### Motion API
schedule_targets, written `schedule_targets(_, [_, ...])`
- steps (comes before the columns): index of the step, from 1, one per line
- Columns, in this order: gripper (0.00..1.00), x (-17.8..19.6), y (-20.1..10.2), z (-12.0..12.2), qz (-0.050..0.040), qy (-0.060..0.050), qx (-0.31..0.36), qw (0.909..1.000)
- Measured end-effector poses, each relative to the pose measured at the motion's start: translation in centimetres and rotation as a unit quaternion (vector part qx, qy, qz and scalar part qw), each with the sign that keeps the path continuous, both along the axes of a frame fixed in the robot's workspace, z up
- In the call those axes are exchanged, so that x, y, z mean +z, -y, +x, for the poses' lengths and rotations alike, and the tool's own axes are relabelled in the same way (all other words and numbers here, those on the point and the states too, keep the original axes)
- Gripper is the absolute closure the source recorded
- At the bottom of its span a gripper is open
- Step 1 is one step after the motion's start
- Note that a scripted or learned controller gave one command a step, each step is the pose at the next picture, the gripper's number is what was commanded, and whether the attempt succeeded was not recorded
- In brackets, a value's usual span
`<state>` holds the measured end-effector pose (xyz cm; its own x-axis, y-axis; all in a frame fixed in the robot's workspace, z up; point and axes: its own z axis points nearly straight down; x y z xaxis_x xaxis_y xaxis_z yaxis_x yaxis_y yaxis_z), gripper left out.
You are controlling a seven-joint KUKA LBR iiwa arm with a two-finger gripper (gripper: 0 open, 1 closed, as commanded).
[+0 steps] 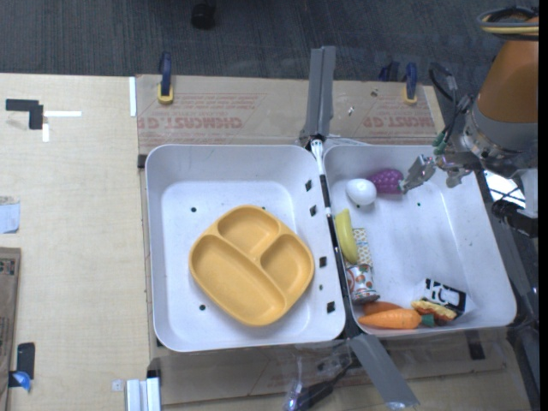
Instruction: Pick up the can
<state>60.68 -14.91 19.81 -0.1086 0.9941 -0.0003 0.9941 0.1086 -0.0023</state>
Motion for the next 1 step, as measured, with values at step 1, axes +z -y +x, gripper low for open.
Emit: schedule_targets(1, [0.00,-1.06,0.15,-2.28,0.0002,0.000,0.042,0.9991])
